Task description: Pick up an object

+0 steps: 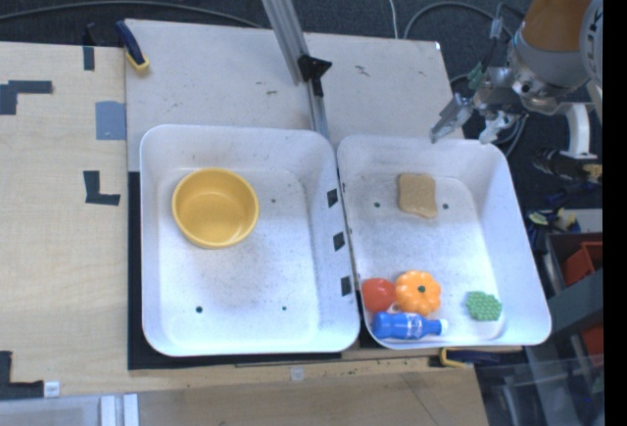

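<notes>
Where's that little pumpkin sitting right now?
The pumpkin lies near the front of the right bin, between a red ball and a green thing, just behind a blue bottle.

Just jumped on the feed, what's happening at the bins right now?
The arm's end effector hangs above the far edge of the right bin, with nothing between its fingers. In that bin lie a tan sponge, a red tomato, an orange pumpkin, a blue bottle and a green piece. The left bin holds a yellow bowl. Nothing is picked up yet.
</notes>
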Tool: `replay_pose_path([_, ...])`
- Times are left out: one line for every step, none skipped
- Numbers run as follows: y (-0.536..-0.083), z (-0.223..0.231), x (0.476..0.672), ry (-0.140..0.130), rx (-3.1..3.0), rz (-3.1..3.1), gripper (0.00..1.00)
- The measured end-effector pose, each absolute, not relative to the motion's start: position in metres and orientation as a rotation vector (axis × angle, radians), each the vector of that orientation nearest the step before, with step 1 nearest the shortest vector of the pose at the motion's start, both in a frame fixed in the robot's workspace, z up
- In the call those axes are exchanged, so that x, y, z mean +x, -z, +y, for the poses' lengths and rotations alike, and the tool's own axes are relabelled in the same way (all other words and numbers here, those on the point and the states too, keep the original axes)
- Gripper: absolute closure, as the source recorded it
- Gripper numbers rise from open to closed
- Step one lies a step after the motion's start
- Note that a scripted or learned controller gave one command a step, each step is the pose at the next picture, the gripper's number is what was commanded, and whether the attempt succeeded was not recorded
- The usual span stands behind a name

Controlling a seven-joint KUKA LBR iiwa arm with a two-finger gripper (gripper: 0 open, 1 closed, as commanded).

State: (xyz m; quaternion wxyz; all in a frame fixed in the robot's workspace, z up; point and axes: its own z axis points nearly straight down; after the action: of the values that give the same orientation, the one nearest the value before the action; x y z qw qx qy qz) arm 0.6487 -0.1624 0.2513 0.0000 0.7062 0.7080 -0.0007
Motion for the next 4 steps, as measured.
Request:
replay_pose_path([-0.251, -0.162, 0.649, 0.003, 2.219, 2.224, 0.0])
replay_pose_path([-0.199, -0.166, 0.638, 0.008, 2.223, 2.226, 0.0])
replay_pose_path([-0.14, -0.156, 0.637, 0.008, 2.223, 2.227, 0.0])
replay_pose_path([-0.087, -0.155, 0.637, 0.005, 2.219, 2.224, 0.0])
